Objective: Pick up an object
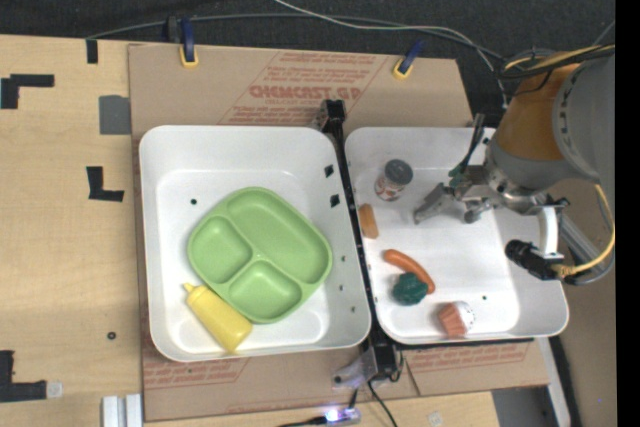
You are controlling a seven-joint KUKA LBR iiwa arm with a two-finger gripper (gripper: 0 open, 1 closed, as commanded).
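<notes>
While the arm (560, 130) reached in from the right, its gripper (440, 203) hung over the right bin (520, 315) with nothing between the jaws.

Left bin (160, 215): one green divided plate (260, 255), three compartments, lying flat at centre; one yellow squeeze bottle (217, 317), on its side, touching the plate's near-left edge. Right bin: one small grey-capped jar (393, 180) near the far-left corner; one small tan piece (368, 220) against the left wall; one orange carrot-like piece (408, 265) at centre, touching one dark green lump (408, 290) just below it; one reddish cylinder (456, 318) by the near wall. Gripper stood just right of the jar, above the carrot-like piece, apart from both, tips pointing left; jaws looked spread. Both bins rested on a cardboard sheet (300, 90) on the bench (60, 215).
</notes>
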